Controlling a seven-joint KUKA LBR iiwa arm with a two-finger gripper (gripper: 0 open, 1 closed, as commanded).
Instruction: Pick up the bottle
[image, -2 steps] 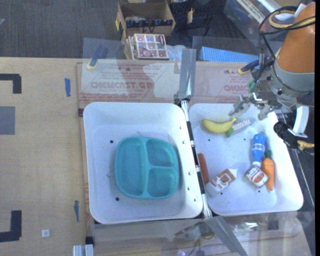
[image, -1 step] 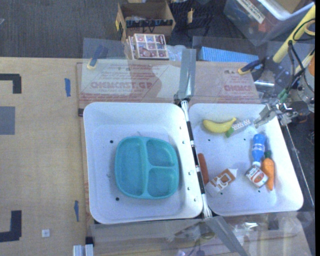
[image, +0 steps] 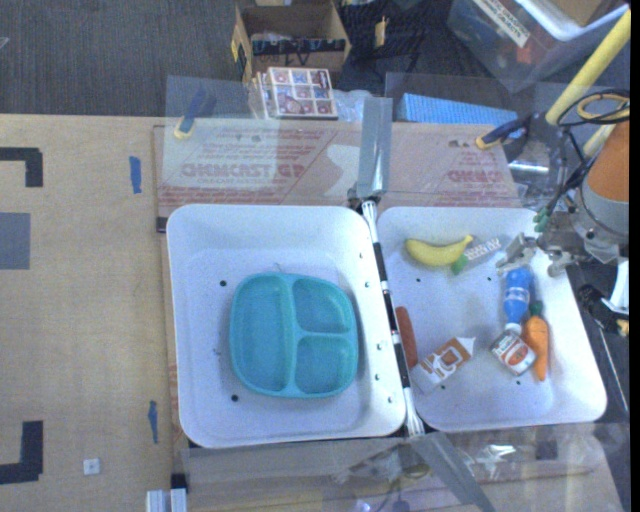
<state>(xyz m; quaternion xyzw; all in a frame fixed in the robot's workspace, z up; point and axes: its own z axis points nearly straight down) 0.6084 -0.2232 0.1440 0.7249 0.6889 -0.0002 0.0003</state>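
The gripper (image: 545, 252), a grey metal two-finger one, hangs over the far right part of the right white plastic bin (image: 470, 395), coming in from the right side under the grey arm with its orange band (image: 612, 165). How wide the jaws stand I cannot tell, because the metal parts there are small and mix with cables; nothing is seen clearly between them.

The small blue plastic bottle with a white cap and a white label (image: 517, 292) lies on the bin floor just below the jaws, a little toward the left of them, near but I cannot tell if it touches. Its long axis runs almost from far to near in the view, only slightly tilted, and the end that lies nearest to the jaws looks like the cap end, though this is small.

Past the lower end of the bottle, further from the jaws, lies an orange toy carrot (image: 540, 345), its long axis also far to near, and just beside it on the left a small red and white carton (image: 511, 352). Well to the left of the jaws lies a yellow toy banana (image: 437, 251), with a white wrapper (image: 483, 249) between the banana and the jaws. Further away, down and left, are a brown and white box (image: 445, 362) and a thin red sausage-like stick (image: 405, 335) along the left wall of this bin.

In the left white bin (image: 200, 240), well apart from the jaws, rests a turquoise plastic plate with three compartments (image: 294, 335)
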